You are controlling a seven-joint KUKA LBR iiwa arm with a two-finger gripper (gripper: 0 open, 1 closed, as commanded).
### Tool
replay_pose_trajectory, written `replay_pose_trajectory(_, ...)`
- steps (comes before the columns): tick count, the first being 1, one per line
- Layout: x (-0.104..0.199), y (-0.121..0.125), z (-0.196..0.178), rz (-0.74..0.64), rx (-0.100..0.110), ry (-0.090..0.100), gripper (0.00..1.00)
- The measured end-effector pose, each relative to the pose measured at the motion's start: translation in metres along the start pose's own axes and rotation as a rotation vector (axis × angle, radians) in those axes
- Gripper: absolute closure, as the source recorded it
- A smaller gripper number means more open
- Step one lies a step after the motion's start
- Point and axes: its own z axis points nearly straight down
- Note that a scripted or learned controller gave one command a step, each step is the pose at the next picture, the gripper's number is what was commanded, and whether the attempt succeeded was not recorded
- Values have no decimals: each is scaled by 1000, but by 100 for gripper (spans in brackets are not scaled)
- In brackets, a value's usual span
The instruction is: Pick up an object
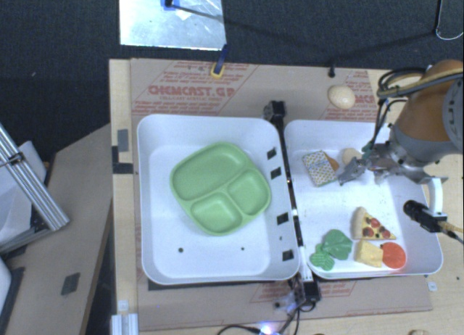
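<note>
Toys lie nearest in the right shallow white bin (428,254): green leafy piece (332,246), yellow cheese wedge (368,252), red round slice (394,255), pizza slice (370,225). Farther back, the grey fingers (353,172) stand spread, gripping nothing, just right of a blue-patterned square cracker (317,167).

Grey arm (428,127) reaches leftward, end effector (353,171) lowered.

We see two white bins (156,181). In one sits a light green plate (220,188). In the other lie a pizza slice (370,225), yellow with red dots, a yellow cheese (367,252), a red tomato (394,255), green leaves (331,248) and a card (318,167) with blue speckles. The worktop (304,83) is tan with red letters.
</note>
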Motion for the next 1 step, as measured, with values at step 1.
replay_pose_trajectory(1,0,1,39,0,-1,0,0)
